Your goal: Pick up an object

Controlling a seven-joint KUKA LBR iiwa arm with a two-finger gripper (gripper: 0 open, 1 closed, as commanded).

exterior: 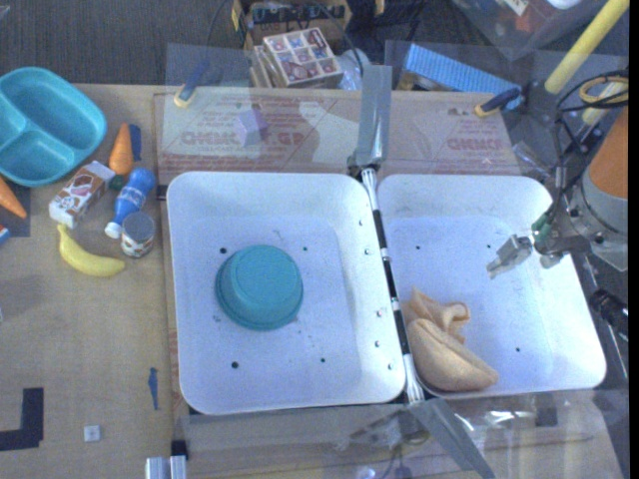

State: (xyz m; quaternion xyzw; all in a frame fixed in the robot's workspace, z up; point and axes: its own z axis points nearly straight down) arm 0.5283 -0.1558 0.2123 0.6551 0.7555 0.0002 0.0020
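The claw (507, 254) hangs over the right bin (559, 362), toward its far right part, with its fingers spread and nothing between them. A tan crumpled cloth (446, 346) lies at that bin's near left corner, well apart from the claw. In the left bin (200, 367) a teal bowl (260, 285) sits upside down near the middle. On the surface (70, 367) to the left lie a banana (88, 257), a small bottle (130, 201) (blue, white-capped) and a teal divided dish (45, 123).
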